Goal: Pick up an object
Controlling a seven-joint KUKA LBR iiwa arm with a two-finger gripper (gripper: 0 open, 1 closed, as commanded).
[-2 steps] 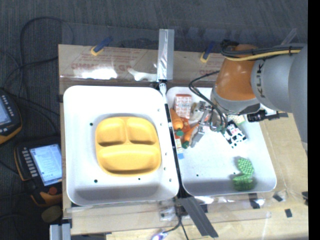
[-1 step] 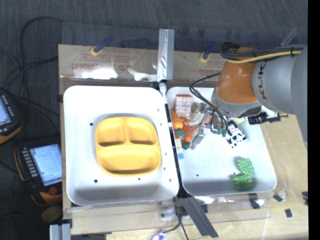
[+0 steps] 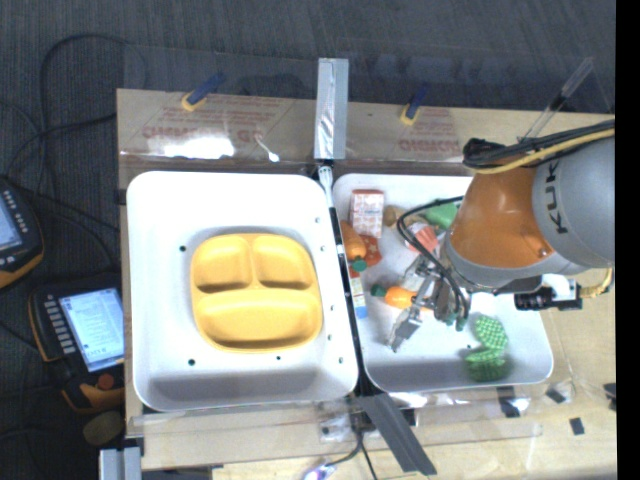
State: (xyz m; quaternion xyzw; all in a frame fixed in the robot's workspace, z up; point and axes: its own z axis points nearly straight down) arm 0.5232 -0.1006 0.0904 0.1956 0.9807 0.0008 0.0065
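The bench carries two shallow white bins side by side. The left bin (image 3: 160,268) holds a yellow divided tray (image 3: 257,288), lying flat near its centre. All positions below are given relative to this tray.

The right bin (image 3: 520,368) lies just beyond the tray's right edge, across the divider between the bins. The arm (image 3: 530,218), grey with an orange band, reaches over this bin from the far side. The gripper (image 3: 408,330) hangs above the bin floor, to the right of the tray and level with its lower half. Its two fingers (image 3: 400,333) point down and toward the tray; whether they are spread or closed cannot be told, and no object is seen between them.

Candidate objects in the right bin:
- a small orange piece (image 3: 398,295), just above the gripper, nearer the tray
- a red-and-white packet (image 3: 367,211), level with the tray's top edge
- a green textured item (image 3: 488,348), the farthest from the tray, past the gripper
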